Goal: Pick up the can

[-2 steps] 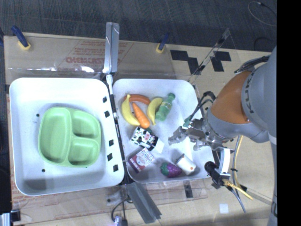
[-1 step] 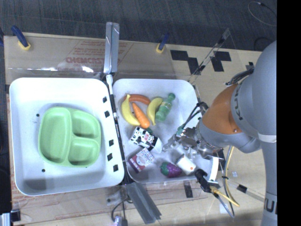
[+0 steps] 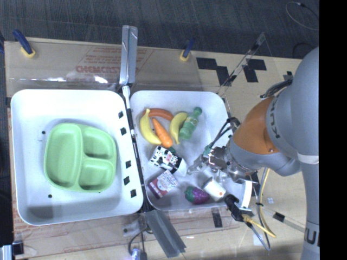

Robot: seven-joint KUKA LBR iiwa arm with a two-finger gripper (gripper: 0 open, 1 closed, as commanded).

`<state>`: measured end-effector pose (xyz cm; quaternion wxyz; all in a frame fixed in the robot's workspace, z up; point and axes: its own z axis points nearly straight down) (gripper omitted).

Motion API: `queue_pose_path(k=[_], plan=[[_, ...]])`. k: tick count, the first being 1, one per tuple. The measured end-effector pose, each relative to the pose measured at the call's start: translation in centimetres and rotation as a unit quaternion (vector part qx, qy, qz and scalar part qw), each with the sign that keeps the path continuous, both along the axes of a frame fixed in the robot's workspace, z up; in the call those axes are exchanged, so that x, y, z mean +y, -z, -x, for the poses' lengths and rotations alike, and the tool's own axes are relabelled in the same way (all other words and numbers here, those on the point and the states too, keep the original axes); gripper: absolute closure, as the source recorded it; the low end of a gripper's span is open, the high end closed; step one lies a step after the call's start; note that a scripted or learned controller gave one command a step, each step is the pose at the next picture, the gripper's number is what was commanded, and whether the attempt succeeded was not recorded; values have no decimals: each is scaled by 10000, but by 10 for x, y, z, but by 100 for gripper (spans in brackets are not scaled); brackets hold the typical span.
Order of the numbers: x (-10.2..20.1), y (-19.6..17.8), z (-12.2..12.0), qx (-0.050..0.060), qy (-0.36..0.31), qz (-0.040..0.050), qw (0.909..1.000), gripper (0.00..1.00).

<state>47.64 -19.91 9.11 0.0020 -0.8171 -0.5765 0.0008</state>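
1. End effector (image 3: 206, 161) low over the right shallow white plastic bin (image 3: 219, 103), near its right wall; grip state can't be told, nothing visibly held.
2. Dark red cylindrical can with pale label (image 3: 162, 184), best guess for the target, lies on its side near the bin's front-left corner, to the end effector's left and toward the front, apart from it.
3. Long axis looks slanted; the can is likely rigid, smooth metal that could roll.
4. Neighbours: black-and-white patterned carton (image 3: 165, 157) just beside, glossy purple eggplant (image 3: 196, 195) near.

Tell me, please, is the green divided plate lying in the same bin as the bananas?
No, the green divided plate lies in the left bin, while the bananas lie in the right bin.
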Motion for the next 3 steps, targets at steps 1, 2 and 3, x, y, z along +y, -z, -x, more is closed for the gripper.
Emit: queue_pose_path(k=[1, 2, 3], plan=[[0, 0, 0, 0, 0, 0, 10000, 0], [0, 0, 0, 0, 0, 0, 10000, 0], [1, -9, 0, 12, -25, -8, 10000, 100]])
